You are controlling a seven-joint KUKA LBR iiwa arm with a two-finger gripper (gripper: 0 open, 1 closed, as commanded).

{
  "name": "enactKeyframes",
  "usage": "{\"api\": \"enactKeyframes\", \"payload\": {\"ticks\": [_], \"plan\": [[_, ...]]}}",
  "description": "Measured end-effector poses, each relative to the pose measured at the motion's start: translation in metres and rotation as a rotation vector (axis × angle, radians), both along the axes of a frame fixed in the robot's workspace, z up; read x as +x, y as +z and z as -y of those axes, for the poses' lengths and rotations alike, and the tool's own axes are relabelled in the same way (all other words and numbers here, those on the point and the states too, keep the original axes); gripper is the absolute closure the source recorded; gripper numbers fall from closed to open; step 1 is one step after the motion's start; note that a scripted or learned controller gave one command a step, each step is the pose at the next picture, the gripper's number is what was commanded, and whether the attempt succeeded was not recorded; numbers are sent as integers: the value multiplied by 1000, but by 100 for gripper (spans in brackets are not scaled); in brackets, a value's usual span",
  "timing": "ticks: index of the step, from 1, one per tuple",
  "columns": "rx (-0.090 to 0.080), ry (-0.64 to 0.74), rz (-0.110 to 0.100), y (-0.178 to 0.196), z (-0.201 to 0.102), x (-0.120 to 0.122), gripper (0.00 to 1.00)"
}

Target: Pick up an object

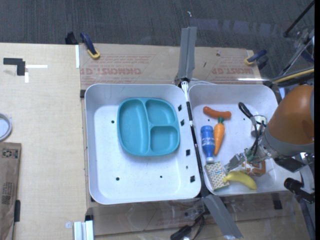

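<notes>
The right bin point(265, 96) holds a red sausage point(217, 112), an orange carrot point(219, 132), a blue bottle with a white cap point(207, 141), a speckled packet point(216, 175) and a yellow banana point(242, 179). My gripper point(246, 157) hangs low near the bin's front right, just above and right of the banana. The arm's orange band point(295, 116) covers the wrist, and a small brown thing point(258, 170) lies beside the gripper. The left bin point(97, 149) holds a teal divided plate point(148, 126).
A grey divider post point(187, 51) rises behind the seam between the bins. Blue and yellow clamps point(89, 45) hold the cardboard at the back. A tape roll point(4, 127) and a brown packet point(9, 181) lie on the bench at the far left.
</notes>
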State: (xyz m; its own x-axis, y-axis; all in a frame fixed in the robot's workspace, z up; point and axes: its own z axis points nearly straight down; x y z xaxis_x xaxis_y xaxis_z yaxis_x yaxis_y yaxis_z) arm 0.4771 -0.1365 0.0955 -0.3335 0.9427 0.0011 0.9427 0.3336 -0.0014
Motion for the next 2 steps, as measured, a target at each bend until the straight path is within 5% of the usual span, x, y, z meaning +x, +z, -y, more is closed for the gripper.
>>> {"api": "enactKeyframes", "payload": {"ticks": [1, 2], "plan": [[-2, -47, 1, -4, 1, 69, 0], [-3, -84, 3, -3, -38, 147, 0]]}}
